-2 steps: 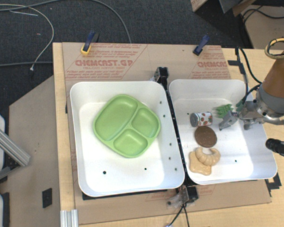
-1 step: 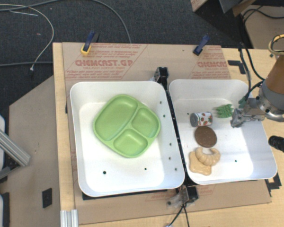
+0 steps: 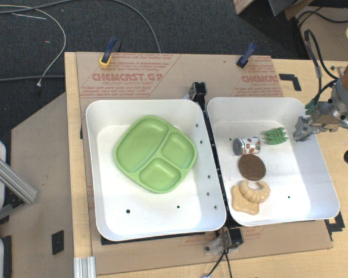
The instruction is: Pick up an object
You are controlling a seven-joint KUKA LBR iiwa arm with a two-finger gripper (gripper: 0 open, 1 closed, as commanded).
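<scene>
The pincer [image 3: 304, 129], perhaps open though I cannot tell, hovers just right of the green toy [image 3: 275, 135].

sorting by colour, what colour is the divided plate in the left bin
Light green, all over. The plate shows best in the camera view, lying in the left bin.

— How many bins are there?
— Two white bins [image 3: 98, 155].
— And things inside?
— One green plate [image 3: 155, 153], one can [image 3: 247, 146], one brown disc [image 3: 252, 167], one green toy [image 3: 275, 135], one beige pastry [image 3: 250, 196].
</scene>
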